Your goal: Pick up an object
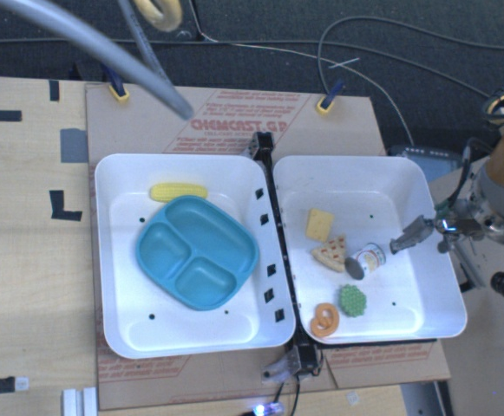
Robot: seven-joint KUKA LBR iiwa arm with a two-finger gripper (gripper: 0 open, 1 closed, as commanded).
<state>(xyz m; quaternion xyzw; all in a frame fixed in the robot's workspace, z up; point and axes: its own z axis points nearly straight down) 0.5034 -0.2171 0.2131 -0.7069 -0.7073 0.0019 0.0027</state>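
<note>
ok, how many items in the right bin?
5: cheese at centre, pizza slice below it, small can to its right, green piece and pretzel near the front.

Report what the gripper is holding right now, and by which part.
Nothing is visibly held. The gripper sits over the right bin, near the small can but apart from it, with no object between it.

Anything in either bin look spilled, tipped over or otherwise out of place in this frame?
One thing: the small can in the right bin lies on its side next to the pizza slice, not upright. Otherwise the blue tray and corn cob lie flat in the left bin, and nothing is spilled or outside the bins.
</note>
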